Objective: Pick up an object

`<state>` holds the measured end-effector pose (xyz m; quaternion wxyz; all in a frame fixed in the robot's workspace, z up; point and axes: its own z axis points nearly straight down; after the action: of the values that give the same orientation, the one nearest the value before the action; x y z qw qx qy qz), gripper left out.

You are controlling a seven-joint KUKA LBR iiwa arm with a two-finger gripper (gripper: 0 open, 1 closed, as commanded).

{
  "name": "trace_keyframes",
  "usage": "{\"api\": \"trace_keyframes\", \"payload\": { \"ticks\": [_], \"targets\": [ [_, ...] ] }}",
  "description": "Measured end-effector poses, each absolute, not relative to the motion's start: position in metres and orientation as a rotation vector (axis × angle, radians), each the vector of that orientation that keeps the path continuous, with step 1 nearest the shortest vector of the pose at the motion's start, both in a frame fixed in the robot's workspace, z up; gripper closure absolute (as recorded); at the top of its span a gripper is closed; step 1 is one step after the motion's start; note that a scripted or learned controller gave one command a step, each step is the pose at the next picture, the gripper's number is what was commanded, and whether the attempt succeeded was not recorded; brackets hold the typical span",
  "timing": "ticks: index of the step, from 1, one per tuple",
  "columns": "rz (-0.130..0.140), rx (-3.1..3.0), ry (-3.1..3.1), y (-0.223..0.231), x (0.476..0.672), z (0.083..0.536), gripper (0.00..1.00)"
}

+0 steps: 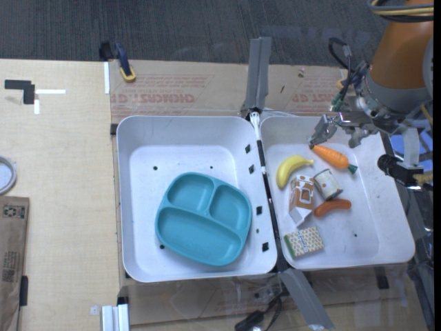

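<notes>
My gripper (337,137) hangs over the back of the right bin (386,243), open, with its two fingers spread wide. Just below and between the fingers lies an orange carrot (331,157) with a green tip, flat on the bin floor; nothing is held. A yellow banana (292,169) lies to the carrot's left. In front of the carrot stand a small tin can (326,183), an orange-and-white packet (302,193) and a reddish sausage (333,207). A green-and-yellow box (304,241) rests near the bin's front edge.
The left bin (138,185) holds a teal divided plate (203,217). A grey divider post (259,74) rises between the bins at the back. Cables and the arm's orange band (405,40) crowd the right bin's far right corner.
</notes>
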<state>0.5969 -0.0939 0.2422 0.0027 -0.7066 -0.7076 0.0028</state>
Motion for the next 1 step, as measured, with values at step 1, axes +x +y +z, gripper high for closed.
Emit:
{"api": "trace_keyframes", "payload": {
  "ticks": [1],
  "targets": [
    [0.004,-2.222,-2.216,-0.1486,0.6184,0.0950,0.00]
  ]
}}
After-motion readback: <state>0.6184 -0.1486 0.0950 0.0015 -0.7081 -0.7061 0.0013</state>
